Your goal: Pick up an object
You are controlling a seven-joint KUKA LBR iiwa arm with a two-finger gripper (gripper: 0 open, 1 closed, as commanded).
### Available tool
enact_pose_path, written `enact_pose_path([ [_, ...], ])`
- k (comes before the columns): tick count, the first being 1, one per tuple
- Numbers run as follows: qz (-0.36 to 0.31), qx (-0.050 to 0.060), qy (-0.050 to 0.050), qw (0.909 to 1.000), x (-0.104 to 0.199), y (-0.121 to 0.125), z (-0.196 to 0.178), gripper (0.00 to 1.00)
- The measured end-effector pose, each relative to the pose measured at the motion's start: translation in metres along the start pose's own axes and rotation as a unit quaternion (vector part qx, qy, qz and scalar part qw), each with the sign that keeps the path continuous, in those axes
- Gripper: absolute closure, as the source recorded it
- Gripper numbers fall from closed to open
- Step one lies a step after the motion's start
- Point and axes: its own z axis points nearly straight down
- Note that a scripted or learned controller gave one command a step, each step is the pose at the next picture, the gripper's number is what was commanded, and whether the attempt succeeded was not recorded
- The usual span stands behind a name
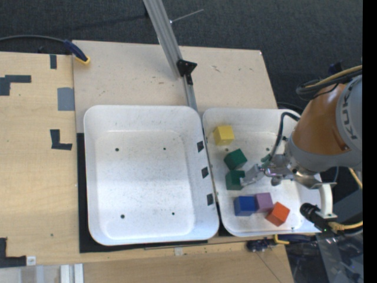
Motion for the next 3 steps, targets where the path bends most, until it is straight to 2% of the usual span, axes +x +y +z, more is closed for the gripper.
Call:
enact_pose_path([
  [1, 0.0, 0.001, 0.0, 1.0, 0.001, -0.002, 0.054, 0.0],
  [2, -0.001, -0.001, 0.001, 1.0, 0.001, -0.001, 0.041, 1.0],
  [3, 0.0, -0.005, -0.001, 1.0, -0.006, -0.007, -0.013, 1.0],
])
